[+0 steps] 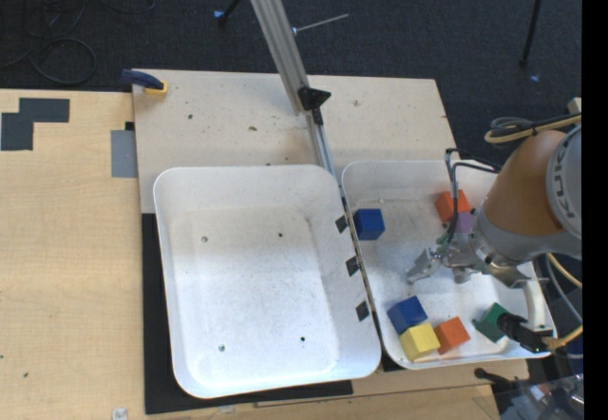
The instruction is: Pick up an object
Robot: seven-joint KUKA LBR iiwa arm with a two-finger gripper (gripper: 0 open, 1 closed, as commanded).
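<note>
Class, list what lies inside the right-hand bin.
In the right-hand bin: two blue cubes, a yellow cube, two orange blocks, a green piece. The arm covers part.

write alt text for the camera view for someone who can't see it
A grey and orange robot arm reaches from the right into the right bin, its gripper low among coloured blocks: two blue, two orange, one yellow, one green. The left bin sits alongside.
</note>
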